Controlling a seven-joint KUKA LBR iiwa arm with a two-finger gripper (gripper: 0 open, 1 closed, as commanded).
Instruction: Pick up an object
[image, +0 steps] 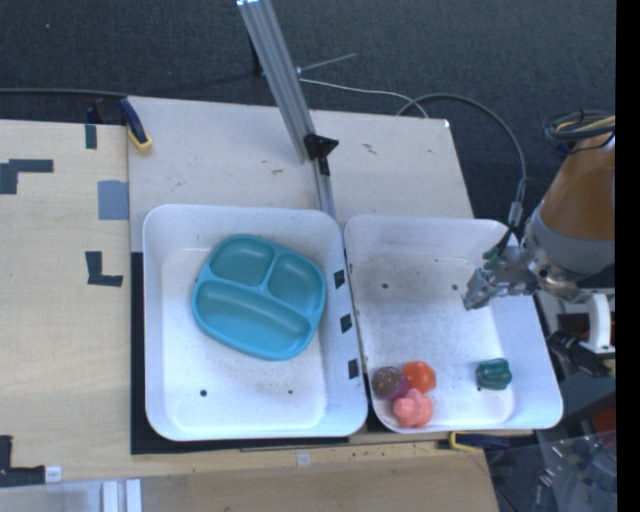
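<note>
Pick not done yet, as far as the view shows. End effector (478, 296) sits over the right bin (400, 240), near its right wall, w/ nothing visible btwn its tips; whether it's spread or pressed together I can't tell, too small and dark from this angle. All candidate objs lie nearer the camera than the end effector, along the bin's front edge: green obj (493, 374) is the closest, almost straight below it in the view; orange ball (420, 376), dark purple piece (388, 381) and pink piece (412, 408) sit further to its left, bunched together and touching or nearly so. Blue divided plate (261, 296) lies well off to its left in the other bin (160, 300), across the divider. Judgement: task at approach stage, w/ target choice, descent, closing and lift all left. Green obj looks the easier pick since it stands apart from the cluster, though it's close to the bin's wall, which could crowd the grasp.
</note>
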